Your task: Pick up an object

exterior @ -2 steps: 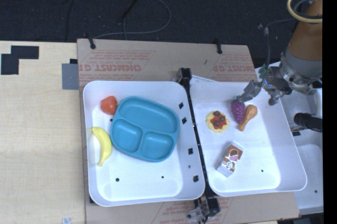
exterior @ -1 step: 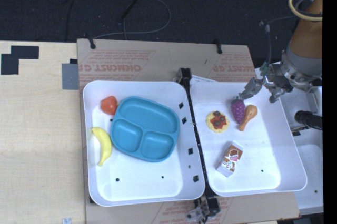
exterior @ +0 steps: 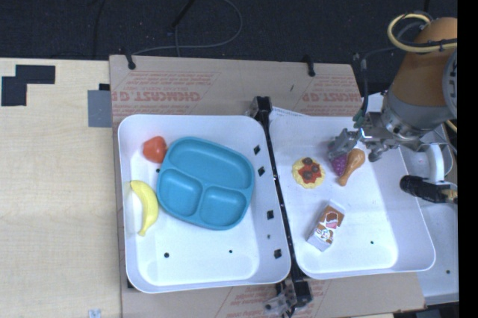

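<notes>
In the right bin [exterior: 388,249], my gripper [exterior: 361,147] hangs low over the far part and stands open. Just below its fingertips lies a tan toy drumstick [exterior: 350,166], its thick end up between the spread fingers. A small purple grape bunch [exterior: 339,163] touches the drumstick's left side. A round toy pizza [exterior: 308,172] lies further left. A small brown-and-white carton [exterior: 326,227] rests nearer the front of the bin.
The left bin [exterior: 194,264] holds a blue divided plate [exterior: 203,184], a red tomato [exterior: 154,149] at its far-left corner and a banana [exterior: 146,206] along the left wall. A black divider [exterior: 275,197] separates the bins.
</notes>
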Tool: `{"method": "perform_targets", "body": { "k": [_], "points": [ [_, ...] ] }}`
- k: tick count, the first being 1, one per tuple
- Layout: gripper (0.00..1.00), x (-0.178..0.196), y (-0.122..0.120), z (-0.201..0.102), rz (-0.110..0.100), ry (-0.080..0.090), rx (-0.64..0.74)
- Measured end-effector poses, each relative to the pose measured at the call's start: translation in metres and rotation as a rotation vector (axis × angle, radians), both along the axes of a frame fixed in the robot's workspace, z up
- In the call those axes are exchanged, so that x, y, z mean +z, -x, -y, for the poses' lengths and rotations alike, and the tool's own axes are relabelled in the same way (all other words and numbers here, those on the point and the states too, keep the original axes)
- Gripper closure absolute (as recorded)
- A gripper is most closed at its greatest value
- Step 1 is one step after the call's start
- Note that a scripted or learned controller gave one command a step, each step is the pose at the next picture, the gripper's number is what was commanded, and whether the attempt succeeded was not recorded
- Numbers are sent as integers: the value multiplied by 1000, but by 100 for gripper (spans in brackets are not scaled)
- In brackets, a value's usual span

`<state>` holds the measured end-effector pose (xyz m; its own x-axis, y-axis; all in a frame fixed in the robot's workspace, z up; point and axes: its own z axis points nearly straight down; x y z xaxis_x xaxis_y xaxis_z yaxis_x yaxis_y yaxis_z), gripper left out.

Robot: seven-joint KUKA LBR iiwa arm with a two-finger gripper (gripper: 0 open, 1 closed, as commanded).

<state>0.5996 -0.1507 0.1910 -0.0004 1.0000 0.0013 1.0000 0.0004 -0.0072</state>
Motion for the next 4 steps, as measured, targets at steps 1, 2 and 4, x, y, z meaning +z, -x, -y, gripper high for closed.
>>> {"method": "perform_targets", "body": {
  "k": [1,2,4],
  "points": [
    [0,-49,-4,8,2,0,0],
    [0,-99,-6,7,8,0,-2],
    [100,-37,-5,15,8,2,-7]
  ]
}}
